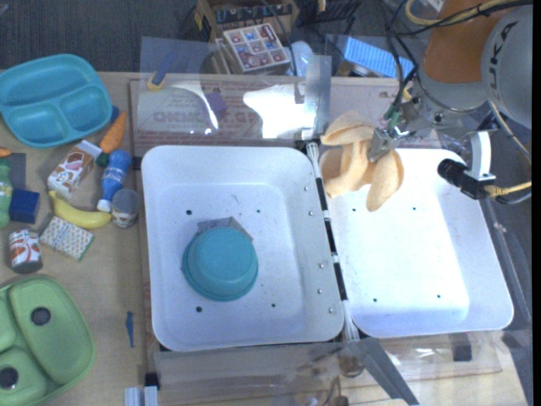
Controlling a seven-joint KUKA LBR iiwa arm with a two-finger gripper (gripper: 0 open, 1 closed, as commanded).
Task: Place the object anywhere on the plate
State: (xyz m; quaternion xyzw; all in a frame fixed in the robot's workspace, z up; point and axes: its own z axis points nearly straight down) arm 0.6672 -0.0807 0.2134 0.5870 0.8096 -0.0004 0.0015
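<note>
A teal round plate [221,263] lies in the left white bin [161,193], toward its front left. Hanging at the back left corner of the right bin [439,260], beside the wall between the bins, is a tan soft object [355,169] with several rounded lobes. My gripper [382,145] comes in from the upper right and is shut on the top of that object, whose lobes droop below and to the left of the fingers. The plate is well to the left of the gripper and nearer the front.
A small grey scrap [218,224] pokes out from behind the plate. On the bench left of the bins lie a blue divided tray [52,100], a green tray [38,337], a banana [78,212], a blue bottle [111,176] and small cartons.
</note>
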